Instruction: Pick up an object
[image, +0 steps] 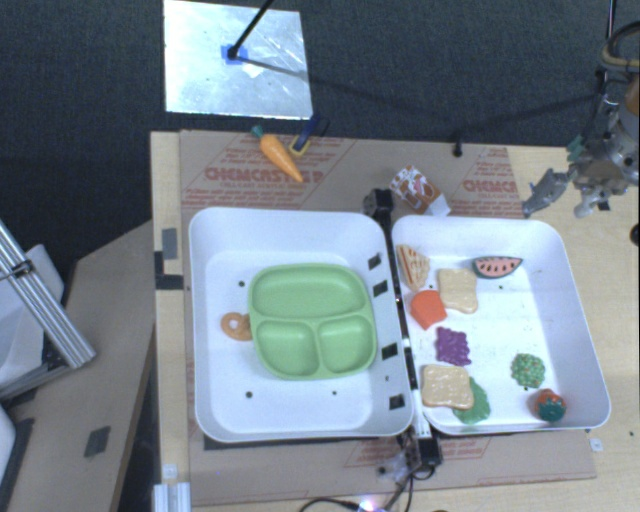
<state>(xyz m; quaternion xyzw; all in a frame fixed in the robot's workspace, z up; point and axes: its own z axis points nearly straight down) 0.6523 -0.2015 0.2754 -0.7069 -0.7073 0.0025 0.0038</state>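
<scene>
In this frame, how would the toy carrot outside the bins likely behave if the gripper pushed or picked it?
The carrot looks rounded and tapered, so it may roll in an arc. It seems small, probably light. Its smooth-looking surface could slip between fingers.

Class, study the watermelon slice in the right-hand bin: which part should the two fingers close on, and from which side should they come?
Grip the watermelon slice across its narrow width, from the green rind to the straight red edge, coming straight down from above. It lies flat with bare bin floor all round, so nothing blocks the descent. The gripper hangs outside the right bin, past its far right corner.
</scene>
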